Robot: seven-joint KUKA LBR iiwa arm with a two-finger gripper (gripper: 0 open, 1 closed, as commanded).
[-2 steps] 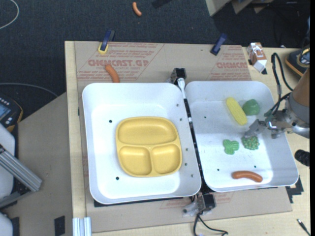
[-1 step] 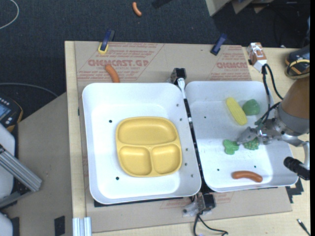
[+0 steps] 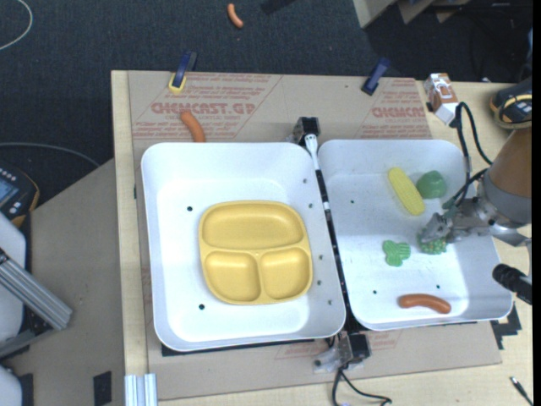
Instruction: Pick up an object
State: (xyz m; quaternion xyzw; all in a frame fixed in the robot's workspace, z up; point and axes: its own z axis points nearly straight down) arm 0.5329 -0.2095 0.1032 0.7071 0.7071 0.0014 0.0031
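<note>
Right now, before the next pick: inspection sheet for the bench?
Surface: cardboard-topped bench, two white bins side by side.
Job's things: right bin holds corn cob, green pepper, broccoli, sausage.
Clutter: yellow divided plate in left bin; orange sausage on cardboard.
Grippers: claw low in right bin over a small green piece.
Cables: black cable near arm.
Surroundings: dark carpet, another sausage.

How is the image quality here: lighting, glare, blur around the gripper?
Camera view: light is even and soft, with faint shadows under the yellow tray. The right bin looks bright but not blown out. The gripper is slightly soft against a small green item, so its fingertips are hard to separate. The corn cob and sausage are sharp.
</note>
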